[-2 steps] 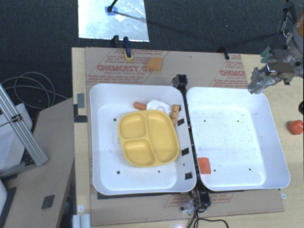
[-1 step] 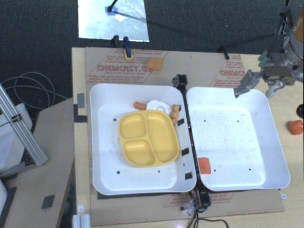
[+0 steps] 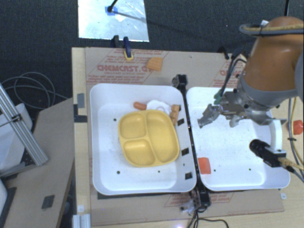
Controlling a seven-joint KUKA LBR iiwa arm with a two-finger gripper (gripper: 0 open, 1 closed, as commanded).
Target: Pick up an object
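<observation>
My gripper (image 3: 219, 119) hangs over the right bin (image 3: 237, 175), in its upper left part, open with nothing between its fingers (image 3: 206, 117). A small orange-red block (image 3: 204, 165) lies on that bin's floor near the lower left corner, below and left of the gripper. In the left bin (image 3: 102, 141) a yellow divided plate (image 3: 147, 138) lies in the middle. Behind it lie an orange sausage-shaped piece (image 3: 140, 106), a white piece (image 3: 158, 107) and a small tan piece (image 3: 175, 112) by the right wall.
A black divider (image 3: 186, 127) runs between the two bins. An orange chip (image 3: 155, 63) and a blue and yellow clamp (image 3: 127, 48) sit on the board behind the left bin. A black cylinder (image 3: 264, 152) on the arm juts over the right bin's right side.
</observation>
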